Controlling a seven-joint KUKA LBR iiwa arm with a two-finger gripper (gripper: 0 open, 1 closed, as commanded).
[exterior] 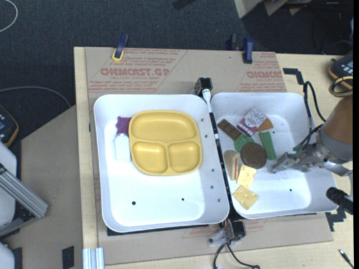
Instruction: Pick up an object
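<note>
**Two bins, one tray, a scatter of small items**

Two shallow white bins sit side by side on the bench: the left bin (112,200) and the right bin (291,200). One yellow divided tray (165,142), with three compartments, takes up the upper middle of the left bin. Just beside its left edge lie one purple item (123,124) and one white item (121,147).

The right bin holds the smaller things, clustered in its left half: one brown round disc (254,155), one red-and-white packet (253,120), one green stick (267,145), one dark brown bar (228,129), two yellow cheese-like pieces (245,196), and one tan slice (232,164).

The arm comes in from the right, and its gripper (280,164) is low over the right bin, just right of the green stick and disc. Nothing is seen between its fingers; how far apart they stand I cannot tell.
</note>
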